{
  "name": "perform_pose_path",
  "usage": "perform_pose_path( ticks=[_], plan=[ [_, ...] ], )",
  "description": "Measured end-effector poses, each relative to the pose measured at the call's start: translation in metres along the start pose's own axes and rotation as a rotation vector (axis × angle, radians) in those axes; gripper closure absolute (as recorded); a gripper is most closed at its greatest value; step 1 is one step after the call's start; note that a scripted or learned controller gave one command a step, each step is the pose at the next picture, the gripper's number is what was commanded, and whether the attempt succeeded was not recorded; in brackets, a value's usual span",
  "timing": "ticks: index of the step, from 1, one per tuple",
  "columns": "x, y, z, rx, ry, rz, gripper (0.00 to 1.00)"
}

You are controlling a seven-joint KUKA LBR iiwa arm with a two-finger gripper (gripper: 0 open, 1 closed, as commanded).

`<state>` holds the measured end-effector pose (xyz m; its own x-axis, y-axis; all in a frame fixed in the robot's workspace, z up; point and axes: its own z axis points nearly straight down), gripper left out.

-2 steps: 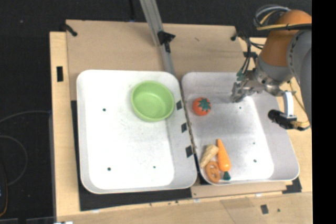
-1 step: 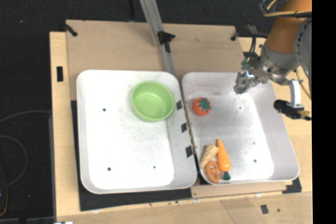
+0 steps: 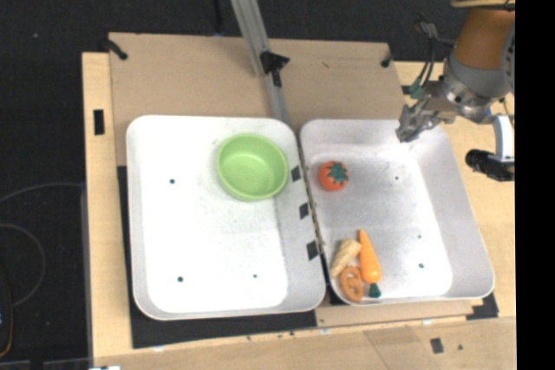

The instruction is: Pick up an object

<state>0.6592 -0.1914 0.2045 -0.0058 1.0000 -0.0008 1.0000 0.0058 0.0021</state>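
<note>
1. I am hanging my grey two-finger jaws [image 3: 409,132] over the far right corner of the right shallow white bin [image 3: 434,212]; I cannot tell whether they are apart or together.
2. A small round red toy tomato [image 3: 333,176] is lying in this bin near its left wall, well apart from me.
3. An orange toy carrot [image 3: 368,256], a pale banana-like piece [image 3: 344,256] and an orange round slice [image 3: 351,282] are clustering at the near left corner.
4. A light green plastic bowl [image 3: 251,166] is sitting upright in the left white bin [image 3: 173,230] on the tabletop [image 3: 191,74].
</note>
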Motion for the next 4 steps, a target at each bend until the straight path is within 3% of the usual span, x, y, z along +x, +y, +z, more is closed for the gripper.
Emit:
perform_pose_path(
  ticks=[1, 3, 4],
  plan=[
    [-0.001, 0.001, -0.051, 0.0, -0.001, -0.001, 1.0],
    [0.103, 0.007, -0.034, 0.002, 0.0, 0.0, 1.0],
    [0.155, 0.012, -0.046, -0.001, 0.002, -0.002, 1.0]
  ],
)
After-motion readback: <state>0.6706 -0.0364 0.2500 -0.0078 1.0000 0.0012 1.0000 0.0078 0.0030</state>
